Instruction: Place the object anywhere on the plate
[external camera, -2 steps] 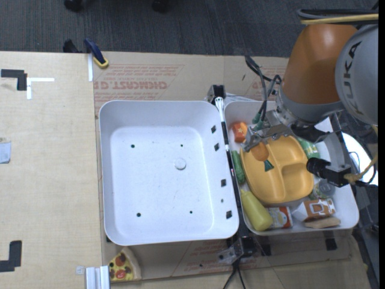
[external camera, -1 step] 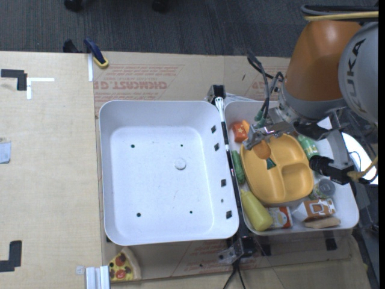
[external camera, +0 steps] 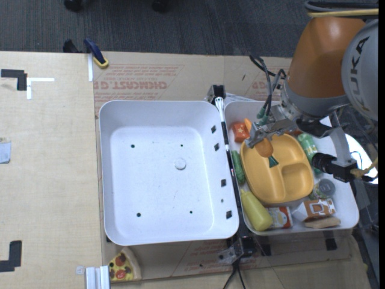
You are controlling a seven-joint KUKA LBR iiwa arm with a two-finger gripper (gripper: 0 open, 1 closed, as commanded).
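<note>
Two white bins sit side by side on the counter point(external camera: 48, 179). In the right bin point(external camera: 352, 212), the gripper point(external camera: 263, 136) hangs over the upper left edge of the yellow divided plate point(external camera: 283, 173), touching an orange object point(external camera: 263, 148) lying on the plate; whether it is spread or pinching, I cannot tell. The left bin point(external camera: 114, 221) lies well apart.

Dark grey carpet point(external camera: 198, 17) runs along the top, with chair wheels point(external camera: 73, 2) on it. Below lies a pale wooden bench point(external camera: 45, 179), partly covered by brown cardboard point(external camera: 150, 80) with red print
</note>
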